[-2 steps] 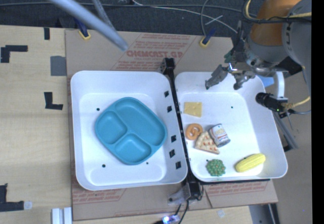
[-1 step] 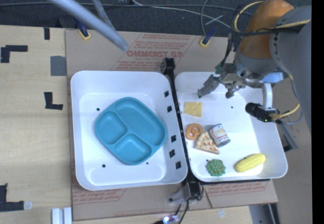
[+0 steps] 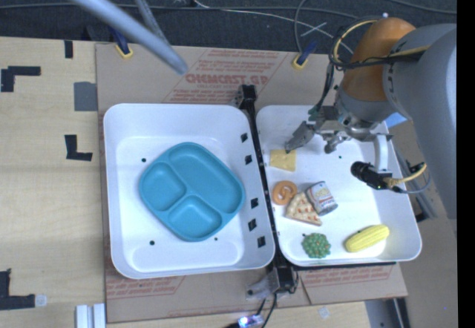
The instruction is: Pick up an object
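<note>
In the right shallow white bin [image 3: 386,171], six small objects are seen. A pale yellow wedge of toy cheese [image 3: 283,161] lies near the bin's left wall, and just below it a small orange-brown ring like a toy doughnut [image 3: 283,192] is found. A triangular toy pizza slice with red spots [image 3: 302,210] lies touching or almost touching that ring, and a small tin can with a printed label [image 3: 321,197] is tilted just beside the slice. Nearer the front wall, a green knobbly toy vegetable [image 3: 317,246] and a yellow toy corn cob [image 3: 367,238] are placed apart from each other.

The gripper [image 3: 318,138] is held above the back part of this bin, near the cheese wedge. Its two dark fingers are spread apart, and nothing is seen between them. The grey arm with its orange band [image 3: 378,48] is reached in from the right.

In the left shallow white bin [image 3: 119,193], a blue plastic tray with three compartments [image 3: 191,191] is laid. Both bins are set on a brown cardboard sheet [image 3: 223,74] upon the wooden bench [image 3: 44,193].
</note>
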`<state>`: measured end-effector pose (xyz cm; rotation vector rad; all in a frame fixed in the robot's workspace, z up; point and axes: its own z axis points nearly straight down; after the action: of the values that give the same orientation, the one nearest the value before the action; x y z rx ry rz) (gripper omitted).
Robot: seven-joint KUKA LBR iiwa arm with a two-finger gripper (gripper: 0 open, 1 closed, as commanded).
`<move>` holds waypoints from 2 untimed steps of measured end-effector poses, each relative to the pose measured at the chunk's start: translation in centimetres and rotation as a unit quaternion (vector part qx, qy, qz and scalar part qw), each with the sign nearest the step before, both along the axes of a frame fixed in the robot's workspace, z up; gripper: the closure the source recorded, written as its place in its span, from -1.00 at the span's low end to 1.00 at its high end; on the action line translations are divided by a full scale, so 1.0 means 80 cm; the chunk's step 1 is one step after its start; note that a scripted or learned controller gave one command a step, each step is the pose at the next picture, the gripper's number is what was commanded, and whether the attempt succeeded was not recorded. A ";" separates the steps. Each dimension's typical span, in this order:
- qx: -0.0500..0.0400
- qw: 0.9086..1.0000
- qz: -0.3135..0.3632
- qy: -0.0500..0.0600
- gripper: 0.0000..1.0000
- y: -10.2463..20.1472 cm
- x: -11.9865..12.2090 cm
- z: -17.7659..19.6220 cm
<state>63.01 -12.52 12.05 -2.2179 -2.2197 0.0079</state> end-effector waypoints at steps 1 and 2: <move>0.000 1.000 0.001 -0.002 1.00 0.001 0.002 0.017; 0.000 1.000 0.000 -0.005 1.00 0.001 -0.004 0.094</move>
<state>62.68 -12.44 19.58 -2.2229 -2.2257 -0.0040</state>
